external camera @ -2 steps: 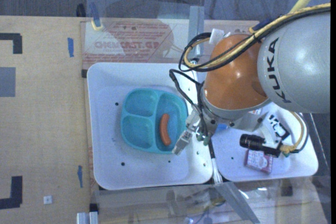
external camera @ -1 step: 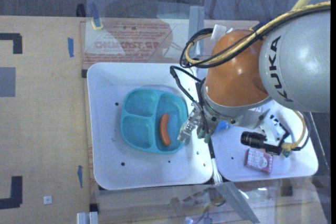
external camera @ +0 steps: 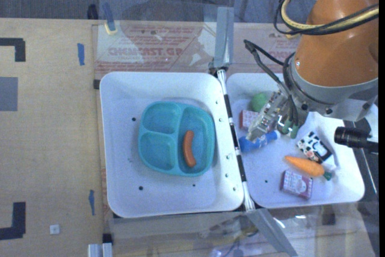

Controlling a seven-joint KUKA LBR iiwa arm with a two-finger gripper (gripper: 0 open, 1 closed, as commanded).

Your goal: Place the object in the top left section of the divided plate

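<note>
From the camera view, the only writing of any size was faint red lettering on the clear sheet (external camera: 157, 48) lying behind the two bins, too washed out for me to read. The small red packet (external camera: 248, 119) and the pink box (external camera: 296, 183) in the right bin (external camera: 352, 191) bore print, but it was too small to make out.

My pincer (external camera: 263, 128) hung over the right bin, close to its left edge. I could not tell how far it was open, nor whether it had hold of anything. A blue object (external camera: 261, 141) lay just below its tip, touching it or very nearly so. The red packet sat just beside it toward the divider, and a green thing (external camera: 260, 100) lay near the bin's far edge. Toward the near right corner were a black and white thing (external camera: 313, 146), a toy carrot (external camera: 304, 166) and the pink box.

The divided plate (external camera: 143, 148), teal, rested in the middle of the left bin (external camera: 120, 192), well apart from my pincer. An orange sausage (external camera: 189, 148) lay in its long right section
</note>
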